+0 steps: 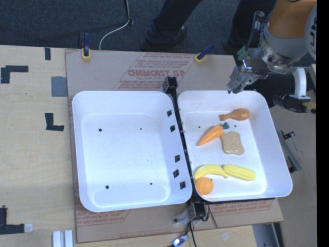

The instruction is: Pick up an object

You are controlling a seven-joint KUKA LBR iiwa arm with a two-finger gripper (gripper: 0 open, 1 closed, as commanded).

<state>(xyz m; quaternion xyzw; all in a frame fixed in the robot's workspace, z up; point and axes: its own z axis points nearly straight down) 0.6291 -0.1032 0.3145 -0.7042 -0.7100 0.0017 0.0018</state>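
While the grey arm with its orange band (293,9) reaches in from the right of the camera view, its hand (237,86) hangs over the far rim of the right-hand shallow white bin (275,138), tips pointing down. Nothing sits between its tips, and it's too dark and small to tell how wide they stand.

All the goodies are in that right bin: a tan toy chicken drumstick (236,115) nearest the hand, an orange plastic carrot (211,135) just beside it, a beige slice of toy bread (232,143) touching the carrot's top end, then a yellow banana (211,171) next to a yellow corn cob (239,173), and a small round orange fruit (204,186) tucked against the banana at the near corner.

The left-hand shallow white bin (82,138) sits right alongside on the brown cardboard-covered tabletop (149,71).
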